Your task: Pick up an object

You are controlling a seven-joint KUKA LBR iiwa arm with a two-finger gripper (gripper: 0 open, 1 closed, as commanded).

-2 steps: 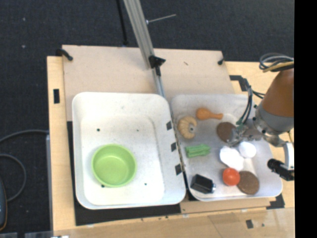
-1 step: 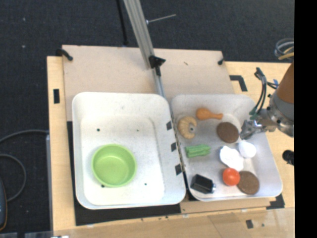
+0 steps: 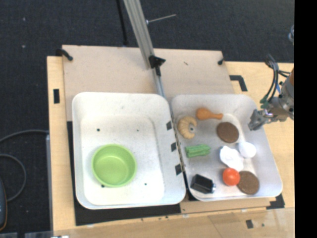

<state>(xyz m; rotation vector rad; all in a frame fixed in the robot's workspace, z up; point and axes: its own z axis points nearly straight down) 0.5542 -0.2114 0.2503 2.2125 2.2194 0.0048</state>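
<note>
My gripper hangs at the right rim of the right bin, with the arm coming in from the right edge. Nothing shows between its fingers. In the right bin lie an orange gourd-shaped piece, a tan ridged shell-like object, a brown disc, a green block, a white crumpled object, a white ball, a red ball, a second brown disc and a black block. The brown disc lies closest to the gripper, to its left.
The left bin holds a green bowl near its front left. A slanted metal rail rises from the bench behind the bins. Cables hang by the arm at the right.
</note>
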